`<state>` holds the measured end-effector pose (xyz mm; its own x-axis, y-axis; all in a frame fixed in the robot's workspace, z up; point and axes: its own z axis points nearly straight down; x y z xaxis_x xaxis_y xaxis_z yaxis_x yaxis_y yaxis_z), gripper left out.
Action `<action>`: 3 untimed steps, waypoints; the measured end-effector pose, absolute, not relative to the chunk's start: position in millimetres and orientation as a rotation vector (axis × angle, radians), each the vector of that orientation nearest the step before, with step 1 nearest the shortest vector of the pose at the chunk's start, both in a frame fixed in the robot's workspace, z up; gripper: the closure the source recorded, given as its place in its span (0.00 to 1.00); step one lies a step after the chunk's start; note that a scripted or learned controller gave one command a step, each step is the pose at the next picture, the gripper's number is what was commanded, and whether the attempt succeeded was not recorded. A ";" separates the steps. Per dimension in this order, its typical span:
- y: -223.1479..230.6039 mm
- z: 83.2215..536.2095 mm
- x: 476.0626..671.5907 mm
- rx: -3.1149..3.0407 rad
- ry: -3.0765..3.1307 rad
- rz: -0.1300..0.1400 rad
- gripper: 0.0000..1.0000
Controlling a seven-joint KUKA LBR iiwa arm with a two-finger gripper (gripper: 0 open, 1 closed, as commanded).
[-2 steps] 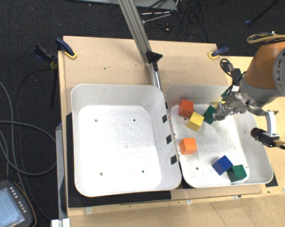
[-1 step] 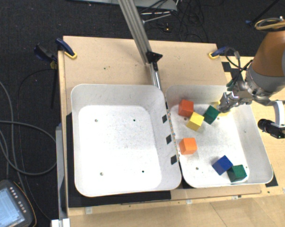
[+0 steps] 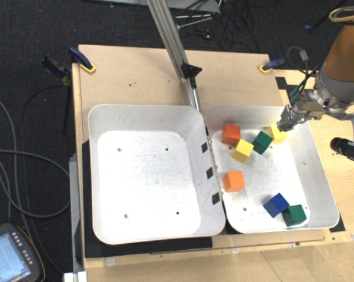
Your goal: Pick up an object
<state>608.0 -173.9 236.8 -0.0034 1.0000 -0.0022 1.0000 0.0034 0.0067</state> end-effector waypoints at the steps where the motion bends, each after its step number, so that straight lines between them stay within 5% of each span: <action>1: -119.4 247.0 598.5 2.213 2.231 0.003 1.00; 3: -15.1 226.0 572.2 2.214 2.232 0.000 1.00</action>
<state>572.2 -15.1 226.0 -0.0079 1.0000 0.0016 1.0000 0.0079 -0.0020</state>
